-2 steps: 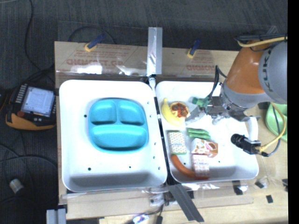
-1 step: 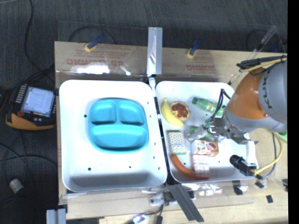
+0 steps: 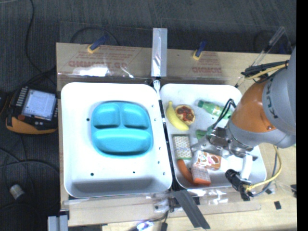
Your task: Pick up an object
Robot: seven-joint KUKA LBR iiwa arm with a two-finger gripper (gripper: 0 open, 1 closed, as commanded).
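The rounded grey metal robot arm (image 3: 284, 105) carries a broad glossy orange band (image 3: 252, 112) above its wrist, with part of dark lettering on the grey shell beside it. Below the band sits a grey wrist section (image 3: 250, 139) with dark metal fittings. Thin black cables (image 3: 222, 113) loop beside the band, and a yellow cable (image 3: 275, 170) curves down past the wrist.

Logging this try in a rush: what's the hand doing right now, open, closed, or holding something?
Hand: cannot be told; it hangs low over the right bin, above the carton.
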